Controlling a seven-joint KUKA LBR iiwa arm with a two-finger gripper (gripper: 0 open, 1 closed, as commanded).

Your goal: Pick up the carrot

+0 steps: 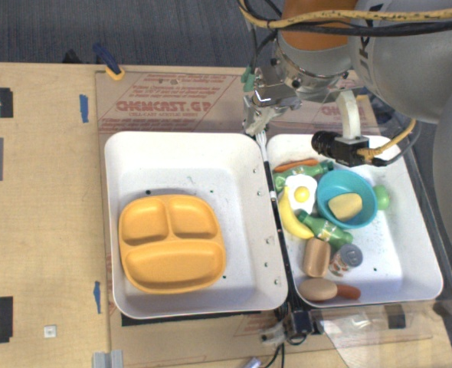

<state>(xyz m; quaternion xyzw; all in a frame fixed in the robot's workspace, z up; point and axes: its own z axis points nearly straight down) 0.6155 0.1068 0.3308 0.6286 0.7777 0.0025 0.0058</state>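
A: Where is the carrot point(295, 164) found?

B: It is seen in the right bin point(410, 271), at the far end near the wall shared with the left bin point(172, 159). It lies almost level, as a thin orange stick. A fried egg point(301, 193) lies just beside it on the near side, and a banana point(289, 217) is found below that.

A: And the gripper point(258, 121)?

B: It is held above the far rim, between the two bins, close to the carrot's left end. Whether it is released or clenched cannot be told; nothing is seen to be grasped.

A: How is the step best done?

B: A short shift toward the carrot's middle is judged to be needed, then a straight descent. The jaws are best set across the thin width, not along the length. The egg and the green piece point(316, 167) at the carrot's right end should be kept out of the closing path.

A: What could be spoiled?

B: The bin wall may be struck, since the carrot is so near it. The blue bowl point(347, 198) is far enough to be ignored. The yellow tray point(172, 244) is not concerned.
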